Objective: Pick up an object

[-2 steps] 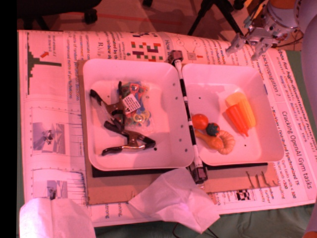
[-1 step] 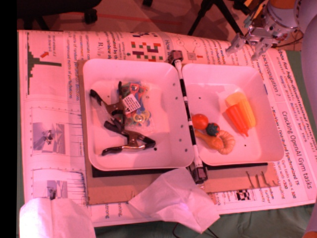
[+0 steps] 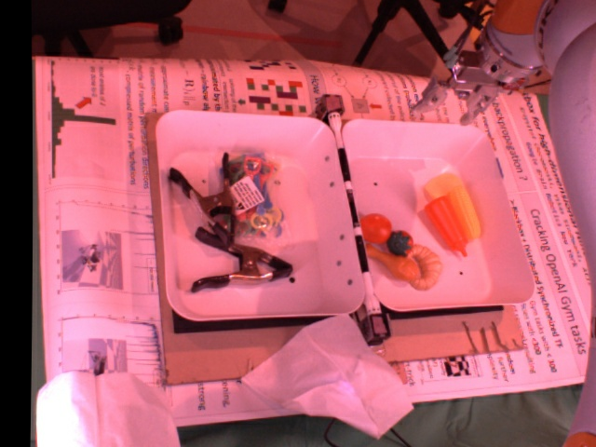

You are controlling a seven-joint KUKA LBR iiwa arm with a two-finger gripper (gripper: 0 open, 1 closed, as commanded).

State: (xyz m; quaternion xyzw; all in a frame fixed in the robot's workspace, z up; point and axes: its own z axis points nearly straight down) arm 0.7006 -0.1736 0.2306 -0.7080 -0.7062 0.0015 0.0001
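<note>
Gripper [image 3: 453,93] is hovering w/ fingers apart & nothing between them, above the right bin's [image 3: 494,147] far corner. Nothing's picked yet. Nearest candidate, an orange-yellow toy corn cob [image 3: 453,210], is lying in that bin; descent & grasp remaining.

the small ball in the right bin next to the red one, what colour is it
Dark blue-green; the small ball shows best in the camera view, beside the red ball.

Poster-covered bench [image 3: 93,203], two bins [image 3: 321,156], perhaps tissue [image 3: 326,375]

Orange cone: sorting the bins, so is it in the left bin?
No, the orange cone lies in the right bin, beside a tomato.
</note>
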